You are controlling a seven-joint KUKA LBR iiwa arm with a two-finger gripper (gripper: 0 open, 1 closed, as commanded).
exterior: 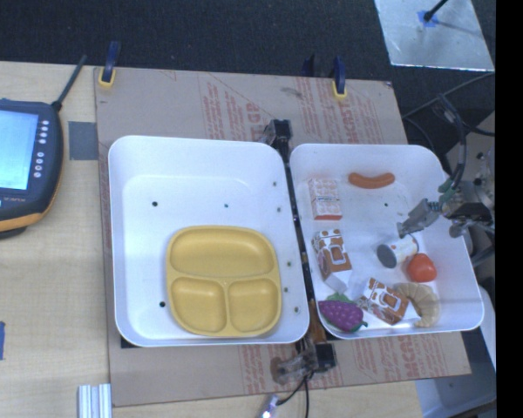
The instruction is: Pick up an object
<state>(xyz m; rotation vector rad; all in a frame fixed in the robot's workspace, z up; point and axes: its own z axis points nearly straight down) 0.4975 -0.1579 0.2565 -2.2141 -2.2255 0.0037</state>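
The right bin (436,162) holds several small items. An orange-brown sausage (370,179) lies at the back, with a red-and-white carton (325,198) to its left. A brown-and-white carton (333,252) sits mid-left, and a purple grape bunch (342,313) lies at the front. Near the front right are another small carton (385,301), a tan bread piece (424,302), a red tomato (421,268) and a small white cup with a grey end (390,253). My gripper (425,213) reaches in over the bin's right side, just above and behind the cup and tomato, with nothing seen in it.
The left bin (131,172) holds a yellow divided plate (224,279). A tablet-like pendant (13,164) lies on the bench at far left. Clamps (337,77) hold the cardboard sheet under the bins. Cables and hardware crowd the right edge near the arm.
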